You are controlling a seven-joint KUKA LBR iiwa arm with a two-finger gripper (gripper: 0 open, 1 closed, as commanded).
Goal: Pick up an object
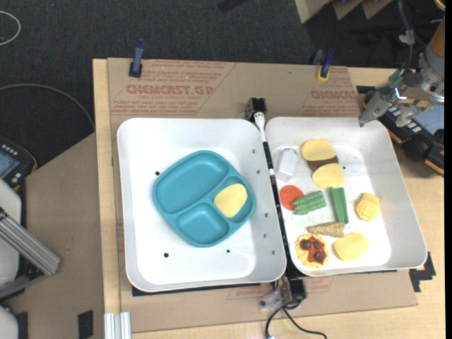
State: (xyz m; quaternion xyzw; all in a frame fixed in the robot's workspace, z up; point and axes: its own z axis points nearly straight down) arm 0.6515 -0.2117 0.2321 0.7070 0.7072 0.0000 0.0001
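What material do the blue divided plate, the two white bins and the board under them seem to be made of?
Blue divided plate: probably moulded plastic, matte; uniform colour, rounded compartment walls.
White bins and: likely thin formed plastic, slightly glossy; smooth rounded corners and soft highlights.
Board: seems a sheet under brown protective paper; printed red lettering suggests masked acrylic, but this is uncertain.

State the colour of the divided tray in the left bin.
The divided tray is teal blue, seen plainly in the camera view, with a yellow piece in one compartment.

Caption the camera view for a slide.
Gripper hovers at the right bin's far corner; toy foods inside, blue tray left.
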